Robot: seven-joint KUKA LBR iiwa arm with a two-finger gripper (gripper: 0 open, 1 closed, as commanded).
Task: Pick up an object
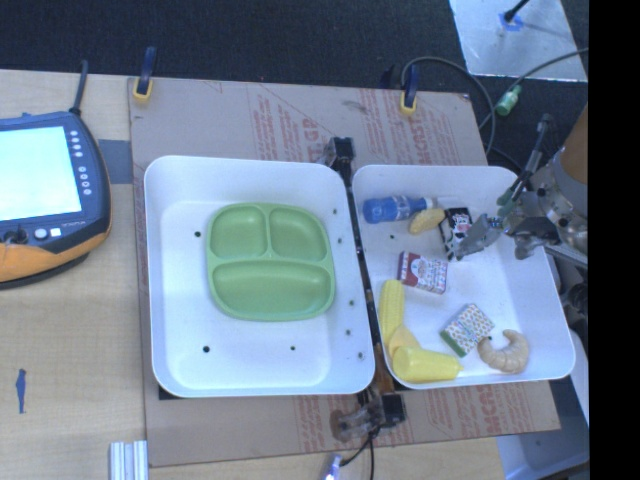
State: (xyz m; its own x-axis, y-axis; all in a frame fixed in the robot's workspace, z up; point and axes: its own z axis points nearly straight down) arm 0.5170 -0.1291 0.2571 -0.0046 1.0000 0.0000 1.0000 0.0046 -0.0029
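The end effector (478, 240) is hanging low over the right bin (535, 278), coming in from the right side. I cannot tell if it is wide or narrow, and nothing is showing inside it, so the picking up is not done yet. It is sitting just beside a small black and white thing (457, 225), which may be what it is going for.

Two white bins are sitting on the tabletop (60, 368). The left bin (170, 268) is holding one green plate (269, 261) with three parts. The right bin is holding one blue bottle (396, 208), one red and white box (423, 272), one green and white packet (467, 328), one croissant (505, 351) and some yellow toy food (410, 343).
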